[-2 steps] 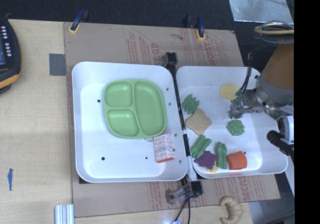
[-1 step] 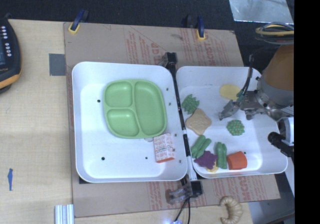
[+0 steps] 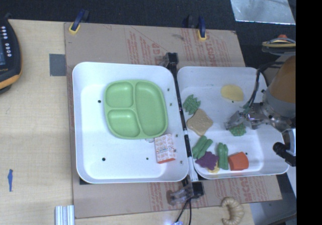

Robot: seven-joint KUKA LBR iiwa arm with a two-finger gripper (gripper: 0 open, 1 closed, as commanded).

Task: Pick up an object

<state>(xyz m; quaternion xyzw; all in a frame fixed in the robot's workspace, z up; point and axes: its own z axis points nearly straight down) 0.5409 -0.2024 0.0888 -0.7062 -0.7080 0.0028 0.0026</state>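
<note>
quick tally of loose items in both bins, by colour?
Green: 5 — divided plate, leafy piece, bean pods, pod, piece by the gripper
Yellow: 1
Tan: 1
Purple: 1
Orange: 1
Red-and-white packet: 1
Total: 10

Small green leafy toy (image 3: 237, 129) flat in right bin (image 3: 251, 79), beside gripper (image 3: 240, 119)
</note>
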